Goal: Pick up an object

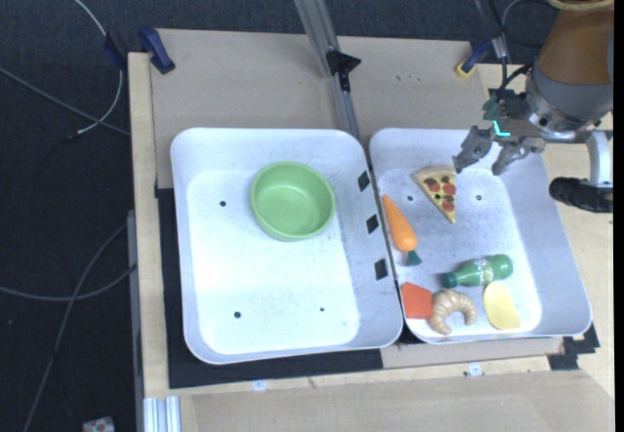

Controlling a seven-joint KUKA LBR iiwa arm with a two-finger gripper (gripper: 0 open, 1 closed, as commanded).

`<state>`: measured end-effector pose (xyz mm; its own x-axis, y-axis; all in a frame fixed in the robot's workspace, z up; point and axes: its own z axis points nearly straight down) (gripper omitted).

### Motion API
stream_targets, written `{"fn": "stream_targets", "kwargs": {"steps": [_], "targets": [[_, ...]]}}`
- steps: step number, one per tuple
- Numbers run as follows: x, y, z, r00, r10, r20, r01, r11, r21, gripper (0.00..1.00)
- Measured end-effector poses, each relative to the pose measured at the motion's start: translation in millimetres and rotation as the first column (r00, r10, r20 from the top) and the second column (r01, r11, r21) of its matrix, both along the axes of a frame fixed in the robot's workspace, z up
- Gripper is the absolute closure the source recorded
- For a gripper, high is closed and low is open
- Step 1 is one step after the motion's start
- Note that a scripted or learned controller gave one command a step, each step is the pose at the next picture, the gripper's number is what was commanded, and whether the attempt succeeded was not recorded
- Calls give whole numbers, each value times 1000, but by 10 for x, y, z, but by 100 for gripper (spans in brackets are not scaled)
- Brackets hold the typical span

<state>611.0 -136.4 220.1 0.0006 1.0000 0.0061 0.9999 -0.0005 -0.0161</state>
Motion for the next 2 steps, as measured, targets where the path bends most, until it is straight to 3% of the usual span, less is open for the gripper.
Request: {"fn": "stream_targets", "kwargs": {"steps": [1, 2], "targets": [[17, -1, 45, 1000, 1, 8, -1, 1000, -1, 0], [82, 73, -522, 1000, 2, 2, -2, 1000, -1, 0]]}}
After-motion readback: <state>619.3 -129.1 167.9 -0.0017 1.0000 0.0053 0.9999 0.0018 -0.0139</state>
